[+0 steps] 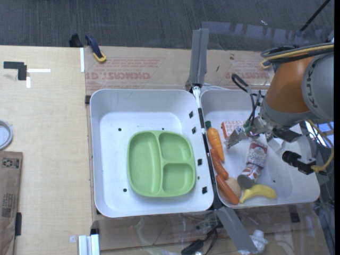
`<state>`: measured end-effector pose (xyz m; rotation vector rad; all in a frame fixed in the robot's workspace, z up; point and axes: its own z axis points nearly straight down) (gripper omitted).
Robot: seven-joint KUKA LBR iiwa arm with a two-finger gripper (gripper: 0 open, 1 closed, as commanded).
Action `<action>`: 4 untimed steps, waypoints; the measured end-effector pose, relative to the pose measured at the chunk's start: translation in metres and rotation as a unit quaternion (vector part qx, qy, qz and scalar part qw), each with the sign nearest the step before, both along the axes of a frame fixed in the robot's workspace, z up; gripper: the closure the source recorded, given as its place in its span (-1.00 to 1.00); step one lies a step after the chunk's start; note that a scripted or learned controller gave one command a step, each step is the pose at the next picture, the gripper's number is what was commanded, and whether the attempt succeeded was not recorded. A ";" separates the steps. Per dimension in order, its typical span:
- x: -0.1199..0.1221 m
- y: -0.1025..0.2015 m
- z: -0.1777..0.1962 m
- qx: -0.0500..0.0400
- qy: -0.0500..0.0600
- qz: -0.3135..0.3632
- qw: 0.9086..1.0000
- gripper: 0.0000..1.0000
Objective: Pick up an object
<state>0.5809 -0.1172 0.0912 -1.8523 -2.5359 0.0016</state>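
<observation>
Arm above cluttered right bin

- The bench was viewed from one camera fixed overhead, tilted downward at a slant.
- Both white bins were framed fairly closely, with floor glimpsed along the top.

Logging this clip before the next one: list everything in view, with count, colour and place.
Bins: 2, white, side by side on the bench.
Divided plate: 1, green, left bin.
Carrot: 1, orange, right bin, along its left wall.
Sausage-like items: 2, red-orange, below the carrot.
Banana: 1, yellow, right bin front.
Tube: 1, white and red, right bin middle.
Small packet: 1, red and white, by the gripper.
Gripper: 1, grey, over the right bin.
</observation>
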 end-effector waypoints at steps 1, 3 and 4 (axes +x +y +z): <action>-0.053 -0.028 0.000 0.000 0.000 -0.059 0.998 -1.00; -0.053 -0.029 0.009 0.000 0.000 -0.060 0.998 -1.00; 0.068 0.002 0.001 -0.001 -0.001 -0.098 0.995 -1.00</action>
